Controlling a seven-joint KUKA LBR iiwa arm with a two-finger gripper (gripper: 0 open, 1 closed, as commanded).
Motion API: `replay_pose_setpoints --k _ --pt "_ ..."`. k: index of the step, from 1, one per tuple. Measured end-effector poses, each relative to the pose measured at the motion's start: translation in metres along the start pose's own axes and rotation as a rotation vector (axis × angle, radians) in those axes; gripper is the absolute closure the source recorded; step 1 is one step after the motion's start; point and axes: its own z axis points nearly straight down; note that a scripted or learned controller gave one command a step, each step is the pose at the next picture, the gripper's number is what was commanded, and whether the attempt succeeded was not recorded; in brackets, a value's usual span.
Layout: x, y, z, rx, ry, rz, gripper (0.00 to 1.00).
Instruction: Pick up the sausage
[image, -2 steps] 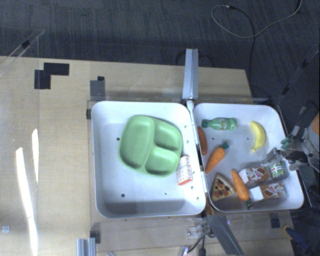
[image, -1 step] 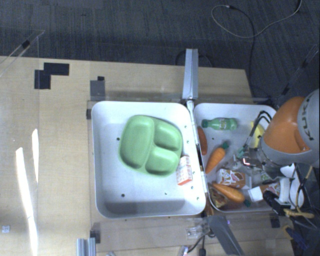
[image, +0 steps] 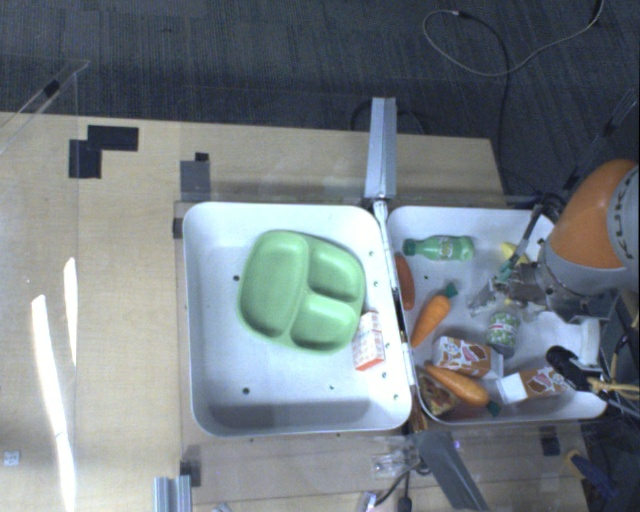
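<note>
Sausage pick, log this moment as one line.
sausage: right bin, along left wall, not held | gripper: over right bin, apart from sausage | stage: pick not done

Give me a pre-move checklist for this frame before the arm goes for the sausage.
1. Sausage in view, lying along the right bin's left wall: ok.
2. Gripper above the sausage: not ok, it sits further right, near a small can.
3. Finger state: cannot tell.
4. Room around target: not ok, the carrot lies close beside it.
5. Sausage already held: not ok.
</note>
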Motion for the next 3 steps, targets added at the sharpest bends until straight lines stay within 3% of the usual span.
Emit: replay_pose_setpoints --k 1,2,3 --pt "0.022 -0.039 -0.001 -0.002 0.001 0.109 0.00" --pt "-0.017 0.030 0.002 0.004 0.002 0.172 0.00" --pt "0.032 -0.028 0.000 0.005 0.002 0.569 0.00"
